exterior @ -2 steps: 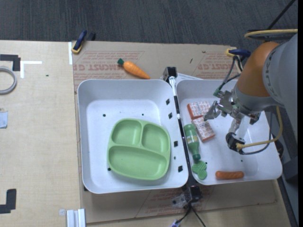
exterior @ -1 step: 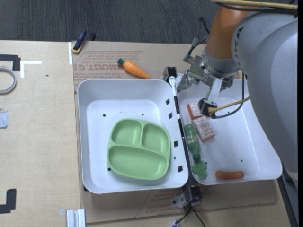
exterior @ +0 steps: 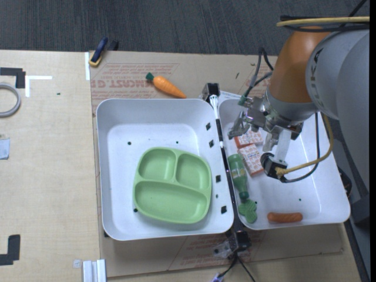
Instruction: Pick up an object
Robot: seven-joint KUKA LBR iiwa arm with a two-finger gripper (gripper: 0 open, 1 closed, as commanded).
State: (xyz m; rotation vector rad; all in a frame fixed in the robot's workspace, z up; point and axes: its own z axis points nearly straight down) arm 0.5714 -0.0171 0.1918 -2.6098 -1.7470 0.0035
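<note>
The grey arm [exterior: 343,69] enters from three o'clock, its orange band [exterior: 294,63] above the wrist, jaws pointing down toward six o'clock.

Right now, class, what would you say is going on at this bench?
A grey robot arm reaches in from the right, its gripper low over the right bin, just above a red-and-white box. A green bottle and a sausage also lie in that bin. The left bin holds a green divided plate, and a toy carrot lies on the bench behind. Nothing looks lifted yet.
</note>
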